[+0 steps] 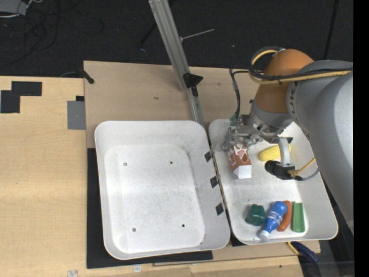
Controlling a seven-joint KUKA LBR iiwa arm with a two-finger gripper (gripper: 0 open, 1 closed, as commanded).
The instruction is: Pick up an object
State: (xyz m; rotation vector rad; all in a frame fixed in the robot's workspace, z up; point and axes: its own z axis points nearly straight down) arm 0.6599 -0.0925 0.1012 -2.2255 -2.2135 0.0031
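The arm reaches over the right bin [323, 227], 1 of 2 on the bench. Its pincer [237, 138] hangs low at the top of a red and white carton [240, 159]; I cannot tell its state. A yellow piece [271, 152] lies just right of the pincer. Well below it sit a dark green block [255, 214], a blue bottle [273, 218] and a green stick [298, 217].

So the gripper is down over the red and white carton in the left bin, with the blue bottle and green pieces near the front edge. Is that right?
Not quite: the bin is wrong. The camera view shows the gripper over the red and white carton in the right bin, not the left bin. The blue bottle and green pieces do lie near that bin's front edge.
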